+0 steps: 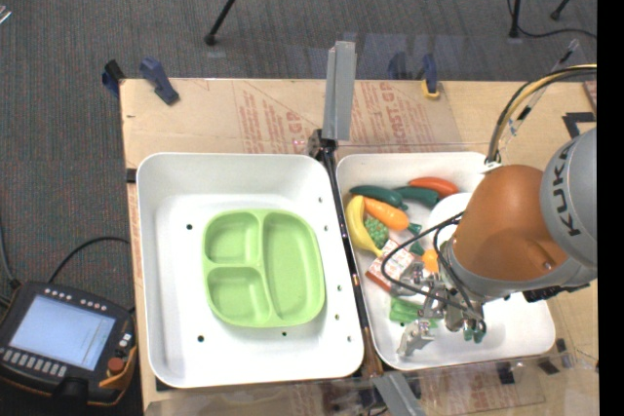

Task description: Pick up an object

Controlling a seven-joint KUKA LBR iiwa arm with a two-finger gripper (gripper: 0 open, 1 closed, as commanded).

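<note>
Right now arm (517,229) reaches in from the right, low over the right bin (531,331); gripper (437,319) sits near bin's front edge w/ metal fingers (414,338) pointing down-left; can't tell if jaws are spread or pressed together, nothing visibly pinched. Toy food is piled in the bin's back-left: banana (361,224), orange carrot (383,209), dark green veg (390,194), red-orange piece (434,184); small green item (402,311) lies just beside the gripper. Left bin (161,200) holds a green divided tray (263,266), flat, approx centred.
</note>
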